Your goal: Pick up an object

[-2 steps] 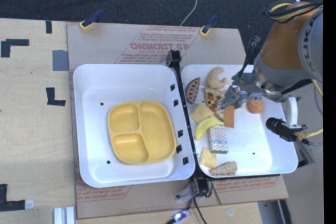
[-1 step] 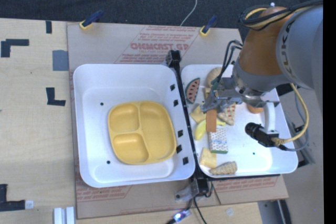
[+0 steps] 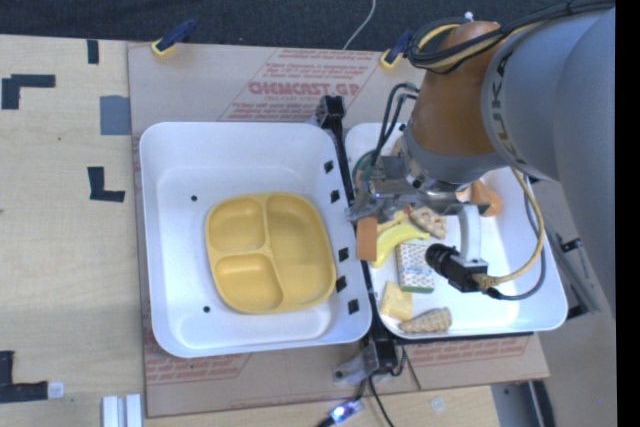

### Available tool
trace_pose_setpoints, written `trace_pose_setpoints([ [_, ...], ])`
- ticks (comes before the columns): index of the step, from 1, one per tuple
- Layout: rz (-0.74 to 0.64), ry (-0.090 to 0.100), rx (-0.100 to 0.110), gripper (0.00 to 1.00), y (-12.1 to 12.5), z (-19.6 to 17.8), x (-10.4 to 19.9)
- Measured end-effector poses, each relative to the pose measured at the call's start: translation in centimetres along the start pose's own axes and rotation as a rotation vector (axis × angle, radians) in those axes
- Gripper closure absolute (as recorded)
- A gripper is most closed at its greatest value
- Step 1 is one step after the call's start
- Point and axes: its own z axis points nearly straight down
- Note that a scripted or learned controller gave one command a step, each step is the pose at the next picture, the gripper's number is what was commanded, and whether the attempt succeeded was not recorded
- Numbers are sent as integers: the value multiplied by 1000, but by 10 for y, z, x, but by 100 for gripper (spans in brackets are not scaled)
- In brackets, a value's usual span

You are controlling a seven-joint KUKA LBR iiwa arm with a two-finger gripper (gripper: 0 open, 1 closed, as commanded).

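2 white bins: left (image 3: 160, 215), right (image 3: 530, 310). 1 yellow tray (image 3: 268, 250), 3 compartments, in left bin. Approx 6 small items piled in right bin, 9 o'clock side; exact count unclear.

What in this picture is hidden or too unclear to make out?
- Gripper: in the camera view the arm's wrist covers it, so its state is unreadable.
- Right bin: much of its floor lies under the arm.
- Small items by the divider: overlapping and too small to identify.
- Orange piece: half covered by the wrist.
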Motion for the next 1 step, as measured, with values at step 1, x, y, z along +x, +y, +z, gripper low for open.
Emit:
trace_pose_setpoints([
  [1,0,-1,-2,100,5,-4,46],
])
